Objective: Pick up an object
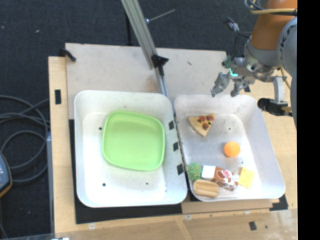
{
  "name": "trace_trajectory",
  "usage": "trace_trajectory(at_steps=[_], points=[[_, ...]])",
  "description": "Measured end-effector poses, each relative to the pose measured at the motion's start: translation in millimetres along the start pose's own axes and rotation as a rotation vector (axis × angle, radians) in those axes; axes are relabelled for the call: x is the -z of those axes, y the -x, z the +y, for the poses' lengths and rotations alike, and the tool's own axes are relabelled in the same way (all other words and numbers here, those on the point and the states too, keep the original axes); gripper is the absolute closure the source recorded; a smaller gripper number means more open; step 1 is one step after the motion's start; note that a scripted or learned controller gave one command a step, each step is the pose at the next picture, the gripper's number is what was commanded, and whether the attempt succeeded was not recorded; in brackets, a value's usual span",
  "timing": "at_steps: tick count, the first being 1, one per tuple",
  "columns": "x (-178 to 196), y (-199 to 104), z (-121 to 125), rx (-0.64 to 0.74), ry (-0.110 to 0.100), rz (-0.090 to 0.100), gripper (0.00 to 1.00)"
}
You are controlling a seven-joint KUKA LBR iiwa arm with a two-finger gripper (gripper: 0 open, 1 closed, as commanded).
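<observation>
The pincer (229,86) hangs over the far rim of the right bin (262,129), its two fingers spread apart with nothing between them. Nearest to it, a pizza slice (201,124) lies in the bin's far left part. An orange ball (231,149) sits further toward the near side, well apart from the pincer. Along the near edge lie a bread roll (205,188), a green piece (194,171) and a yellow block (246,177). The left bin (90,134) holds a green plate (134,140).

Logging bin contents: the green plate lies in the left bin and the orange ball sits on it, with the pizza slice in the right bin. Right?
Not quite. The camera view shows the orange ball in the right bin, below the pizza slice, not on the green plate.
</observation>
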State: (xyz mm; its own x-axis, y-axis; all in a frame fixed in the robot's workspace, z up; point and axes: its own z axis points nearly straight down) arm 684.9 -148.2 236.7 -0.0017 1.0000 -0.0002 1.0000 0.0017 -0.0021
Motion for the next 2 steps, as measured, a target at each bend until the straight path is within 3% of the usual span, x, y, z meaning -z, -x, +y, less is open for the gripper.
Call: trace_trajectory(at_steps=[1,2], points=[[0,0,0,0.0,0.0,0.0,0.0],[-51,9,-2,-0.001,-0.004,0.0,0.0]])
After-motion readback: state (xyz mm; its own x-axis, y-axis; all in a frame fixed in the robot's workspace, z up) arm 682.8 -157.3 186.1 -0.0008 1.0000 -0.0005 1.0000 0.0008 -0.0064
